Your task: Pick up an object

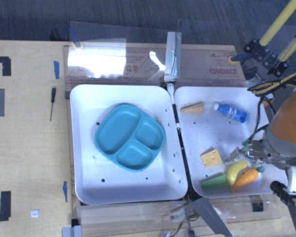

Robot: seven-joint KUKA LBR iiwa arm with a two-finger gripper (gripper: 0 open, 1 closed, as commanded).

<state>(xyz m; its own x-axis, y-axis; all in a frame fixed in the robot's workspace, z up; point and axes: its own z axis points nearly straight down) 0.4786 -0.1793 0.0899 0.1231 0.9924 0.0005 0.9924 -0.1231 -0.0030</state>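
Observation:
The right bin (187, 147) holds several toy items. A tan bread piece (192, 107) and a blue bottle (230, 112) lie near its far side. A yellow cheese square (210, 158) sits in the middle. A green cucumber (214, 181), a yellow fruit (237, 171) and an orange carrot (246, 178) are bunched at the near edge. My gripper (243, 153) hangs low just above the yellow fruit, right of the cheese square. Nothing is visibly held in it.
The left bin (84, 147) bears a blue divided plate (130, 136). A clear panel and a metal post (171, 56) stand behind the bins. The arm's orange band (288, 122) and cables overhang the right bin's right wall.

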